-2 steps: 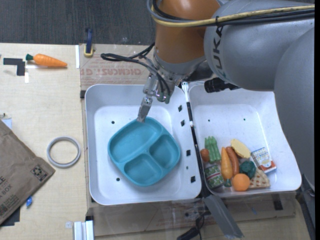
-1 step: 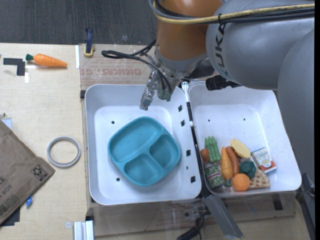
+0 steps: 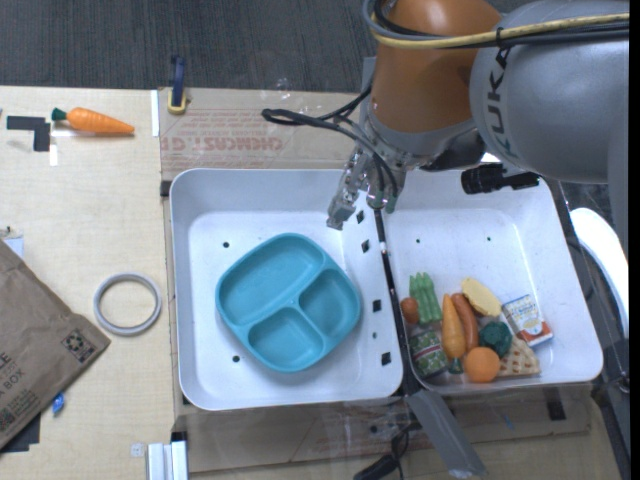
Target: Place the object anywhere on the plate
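Nearest the camera, low in the right white bin (image 3: 560, 238), sits a heap of toy food: an orange plastic ball (image 3: 481, 364), a plastic carrot (image 3: 452, 326), green asparagus (image 3: 424, 296) and a small printed carton (image 3: 526, 319). Which piece is meant for the compartmented blue plastic plate (image 3: 290, 302) in the left white bin (image 3: 200, 268) I cannot tell. The grey two-finger gripper (image 3: 362, 196) hovers over the divider between the bins; whether it grips anything is unclear. The pile lies down and right of it, well apart. The pieces touch each other, so a grasp could slip or drag a neighbour. The plate sits just down-left of the gripper.
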### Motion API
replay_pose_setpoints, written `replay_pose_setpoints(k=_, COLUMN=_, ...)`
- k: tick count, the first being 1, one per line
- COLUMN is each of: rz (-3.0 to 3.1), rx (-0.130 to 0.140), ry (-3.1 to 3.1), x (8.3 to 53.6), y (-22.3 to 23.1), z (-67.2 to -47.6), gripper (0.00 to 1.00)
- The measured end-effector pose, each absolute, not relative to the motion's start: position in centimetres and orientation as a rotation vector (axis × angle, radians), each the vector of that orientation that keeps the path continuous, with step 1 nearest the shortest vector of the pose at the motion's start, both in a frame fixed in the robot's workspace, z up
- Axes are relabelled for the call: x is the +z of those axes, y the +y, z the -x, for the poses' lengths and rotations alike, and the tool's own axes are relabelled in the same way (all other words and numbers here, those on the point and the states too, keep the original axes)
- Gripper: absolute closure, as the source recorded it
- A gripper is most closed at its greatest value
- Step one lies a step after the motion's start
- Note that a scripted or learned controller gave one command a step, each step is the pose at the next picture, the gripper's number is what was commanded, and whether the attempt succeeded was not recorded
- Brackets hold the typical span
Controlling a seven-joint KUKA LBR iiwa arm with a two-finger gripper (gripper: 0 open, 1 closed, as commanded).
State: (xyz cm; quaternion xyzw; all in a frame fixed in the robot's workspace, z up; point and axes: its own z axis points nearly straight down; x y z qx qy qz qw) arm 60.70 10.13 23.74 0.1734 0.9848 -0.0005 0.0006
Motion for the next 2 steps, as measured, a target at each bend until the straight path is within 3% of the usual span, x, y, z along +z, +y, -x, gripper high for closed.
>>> replay_pose_setpoints(k=1, rz=-0.657, rx=-0.001, ry=3.072, x=19.1, y=4.8, z=-62.5, gripper=1.00)
replay_pose_setpoints(k=2, rz=-0.721, rx=0.000, ry=3.058, x=19.2, y=3.8, z=-57.6, gripper=1.00)
